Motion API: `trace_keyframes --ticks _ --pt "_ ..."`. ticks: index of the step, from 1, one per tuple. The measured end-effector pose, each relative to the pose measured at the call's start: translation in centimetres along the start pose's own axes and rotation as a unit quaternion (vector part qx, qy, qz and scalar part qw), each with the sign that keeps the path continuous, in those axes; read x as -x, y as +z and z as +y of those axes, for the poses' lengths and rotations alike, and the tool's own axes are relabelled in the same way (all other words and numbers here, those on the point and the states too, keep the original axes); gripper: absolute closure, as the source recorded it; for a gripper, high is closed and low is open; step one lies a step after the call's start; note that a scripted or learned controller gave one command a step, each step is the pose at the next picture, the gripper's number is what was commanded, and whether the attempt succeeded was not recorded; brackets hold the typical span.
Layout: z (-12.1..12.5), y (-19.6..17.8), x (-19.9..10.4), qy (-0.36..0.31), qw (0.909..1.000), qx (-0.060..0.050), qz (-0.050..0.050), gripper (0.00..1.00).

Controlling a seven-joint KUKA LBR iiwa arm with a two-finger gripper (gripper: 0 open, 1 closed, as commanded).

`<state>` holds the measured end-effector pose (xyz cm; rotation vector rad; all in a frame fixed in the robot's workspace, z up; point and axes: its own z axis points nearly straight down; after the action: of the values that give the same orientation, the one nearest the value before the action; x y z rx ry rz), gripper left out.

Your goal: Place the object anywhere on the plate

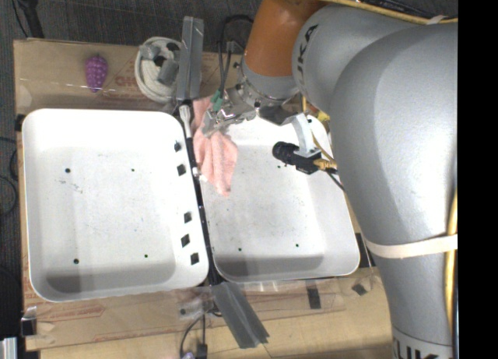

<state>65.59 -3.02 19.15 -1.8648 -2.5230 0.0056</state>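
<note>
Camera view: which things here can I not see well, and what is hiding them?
- Gripper: its fingers merge with the pink cloth, so their state is unreadable.
- Pink cloth: its upper end is covered by the gripper; whether it is gripped cannot be told.
- Right bin: its right side lies under the arm.
- Purple object on the bench: too small to identify.

Bright even light, slightly soft focus

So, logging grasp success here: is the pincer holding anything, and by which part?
The pincer seems to pinch the pink cloth by its top edge; the rest hangs below.
</note>
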Motion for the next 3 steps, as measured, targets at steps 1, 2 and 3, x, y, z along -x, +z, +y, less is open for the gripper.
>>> trace_keyframes --ticks 1,2,3 --pt "0.0 -4.0 -0.1 -0.005 1.0 0.001 0.0 1.0" --pt "-3.0 -3.7 -5.3 -0.206 0.9786 0.0 0.0 1.0" --pt "-5.0 -3.7 -8.9 -0.399 0.9171 0.0 -0.001 1.0"
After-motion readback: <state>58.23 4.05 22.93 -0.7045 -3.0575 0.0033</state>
